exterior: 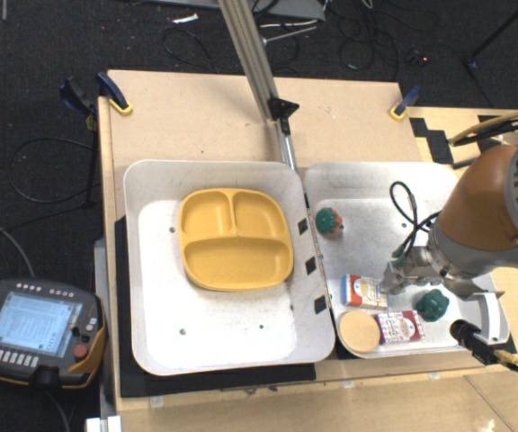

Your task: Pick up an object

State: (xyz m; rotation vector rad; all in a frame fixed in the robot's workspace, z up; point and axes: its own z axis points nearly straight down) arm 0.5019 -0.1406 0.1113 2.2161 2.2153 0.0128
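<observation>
I see the gripper point(394, 275) over the right bin point(367, 183), at two o'clock from a small carton point(363, 290); I cannot tell its state.

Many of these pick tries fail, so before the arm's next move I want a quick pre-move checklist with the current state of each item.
1. Gripper over the right bin, where the small things lie: ok.
2. A target close by: ok; the small white carton lies just left of it.
3. Something held between the fingers: cannot tell.
4. Room around the target: not ok; the tan round lid, the red and white packet and the dark green ball crowd that corner.
5. Easier lone target: ok; the green and orange toy lies apart, further up the bin.
6. Yellow divided tray in the left bin, out of the way: ok.
</observation>
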